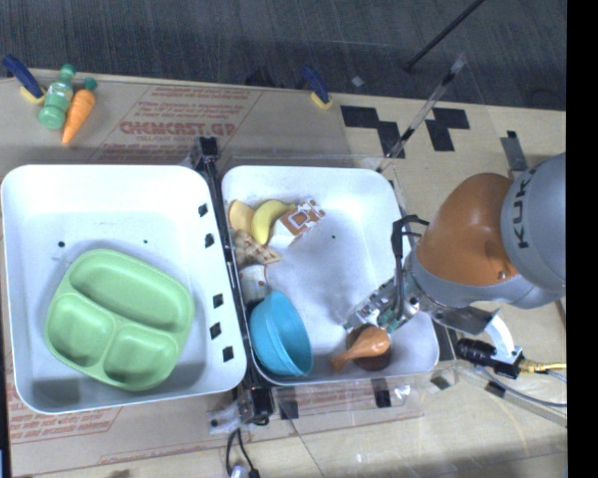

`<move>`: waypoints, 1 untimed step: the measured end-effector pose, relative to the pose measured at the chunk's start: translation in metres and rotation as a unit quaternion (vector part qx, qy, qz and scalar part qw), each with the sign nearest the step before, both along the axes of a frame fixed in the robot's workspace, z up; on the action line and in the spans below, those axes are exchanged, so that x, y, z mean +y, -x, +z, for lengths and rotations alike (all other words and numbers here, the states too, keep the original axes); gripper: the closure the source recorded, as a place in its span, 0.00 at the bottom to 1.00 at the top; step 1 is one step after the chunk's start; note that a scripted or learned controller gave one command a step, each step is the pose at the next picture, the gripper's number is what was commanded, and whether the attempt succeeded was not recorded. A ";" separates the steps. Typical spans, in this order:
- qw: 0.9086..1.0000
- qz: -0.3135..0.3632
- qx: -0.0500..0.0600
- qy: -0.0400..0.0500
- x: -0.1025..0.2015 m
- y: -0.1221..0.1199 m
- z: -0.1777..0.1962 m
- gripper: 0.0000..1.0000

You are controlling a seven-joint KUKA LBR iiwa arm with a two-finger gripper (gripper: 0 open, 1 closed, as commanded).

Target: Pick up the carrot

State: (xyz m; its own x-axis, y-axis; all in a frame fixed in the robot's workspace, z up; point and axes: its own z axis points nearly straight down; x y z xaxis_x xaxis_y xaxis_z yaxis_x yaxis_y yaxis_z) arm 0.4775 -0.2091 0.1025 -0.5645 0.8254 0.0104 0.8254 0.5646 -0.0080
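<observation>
An orange carrot (365,345) lies near the front right corner of the right bin (319,267), its thin end pointing left toward the blue bowl. My gripper (383,313) hangs just above and behind the carrot's thick end, close to the bin's right wall. The gripper's tip meets the carrot's top edge in the view, and I cannot tell whether it touches. The grey arm with its orange band (463,242) reaches in from the right over the bin's rim.
A blue bowl (279,335) lies tipped at the right bin's front left. A banana (266,218) and small toy foods (301,217) sit at its back. The left bin holds a green divided plate (120,317). On the cardboard at the far left rests another orange carrot-shaped toy (77,114).
</observation>
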 end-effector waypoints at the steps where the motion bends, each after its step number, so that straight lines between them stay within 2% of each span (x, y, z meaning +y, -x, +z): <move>1: 1.000 0.000 0.000 0.000 0.000 0.000 0.000 0.00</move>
